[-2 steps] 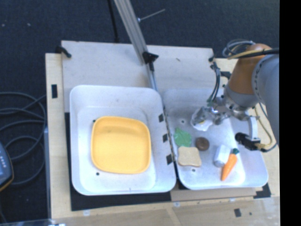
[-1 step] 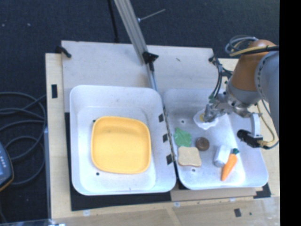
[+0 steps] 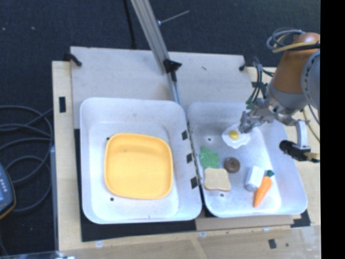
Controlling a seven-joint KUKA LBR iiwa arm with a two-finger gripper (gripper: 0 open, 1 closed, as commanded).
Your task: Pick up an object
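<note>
Two white bins side by side on the bench, left bin (image 3: 89, 144) with a yellow square plate (image 3: 138, 165) lying flat in its middle, right bin (image 3: 291, 193) with the small toy food. Landmark = fried egg (image 3: 236, 137), white with yellow yolk, in the upper middle of the right bin. Gripper (image 3: 247, 124) sits just above-right of the egg, tip close to the egg's upper edge, can't tell whether it touches; jaw state can't tell from this angle, nothing seen held. Grey arm (image 3: 294, 77) with orange band comes in from the right of the egg. Green leafy piece (image 3: 209, 157) below-left of the egg, bread slice (image 3: 217, 180) further below that, near the bin's left wall. Brown round piece (image 3: 232, 164) straight below the egg, between leaf and can. Small white can (image 3: 253, 177) below-right of the egg, carrot (image 3: 262, 190) touching it on the right, tilted, green top up
</note>
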